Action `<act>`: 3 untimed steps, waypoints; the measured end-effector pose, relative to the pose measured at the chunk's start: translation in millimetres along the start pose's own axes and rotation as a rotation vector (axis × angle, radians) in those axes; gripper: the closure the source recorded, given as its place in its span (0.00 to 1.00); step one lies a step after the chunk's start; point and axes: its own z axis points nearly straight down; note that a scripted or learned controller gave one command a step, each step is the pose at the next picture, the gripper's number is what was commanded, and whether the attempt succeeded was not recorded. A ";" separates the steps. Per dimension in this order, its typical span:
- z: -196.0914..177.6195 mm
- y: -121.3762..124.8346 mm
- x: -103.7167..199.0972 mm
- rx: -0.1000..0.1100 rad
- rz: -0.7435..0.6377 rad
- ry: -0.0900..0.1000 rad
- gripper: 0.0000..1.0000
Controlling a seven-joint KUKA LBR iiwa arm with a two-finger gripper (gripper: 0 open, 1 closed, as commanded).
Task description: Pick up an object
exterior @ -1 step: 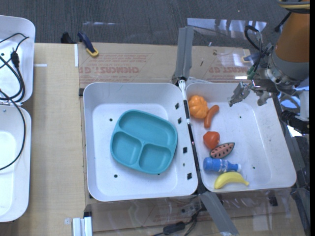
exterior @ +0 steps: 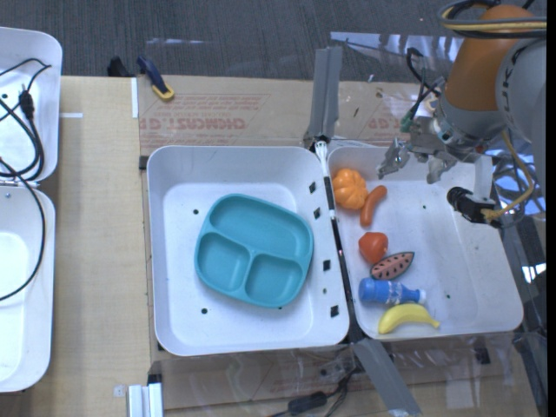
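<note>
The right bin [exterior: 469, 259] holds several toys along its left side: an orange pumpkin [exterior: 349, 188], an orange-red sausage shape [exterior: 373, 204], a red tomato [exterior: 373, 246], a watermelon slice [exterior: 392, 265], a blue bottle [exterior: 389, 293] lying flat and a yellow banana [exterior: 408, 319]. My gripper [exterior: 413, 165] hangs over the bin's far edge, up and to the right of the pumpkin. Its two fingers are spread apart, open, with nothing between them.
The left bin [exterior: 174, 233] carries a teal divided plate [exterior: 254, 250]. A grey post [exterior: 326, 94] rises behind the wall between the bins. Cables [exterior: 486, 202] hang from the arm over the right bin's far right. White trays with black cords [exterior: 22, 129] lie at the far left.
</note>
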 end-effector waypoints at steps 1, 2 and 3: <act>85.8 -27.1 4.3 -0.001 -0.056 0.000 0.00; 79.9 -28.4 2.7 0.006 -0.051 0.000 1.00; -92.2 -48.1 46.8 0.001 0.227 -0.003 1.00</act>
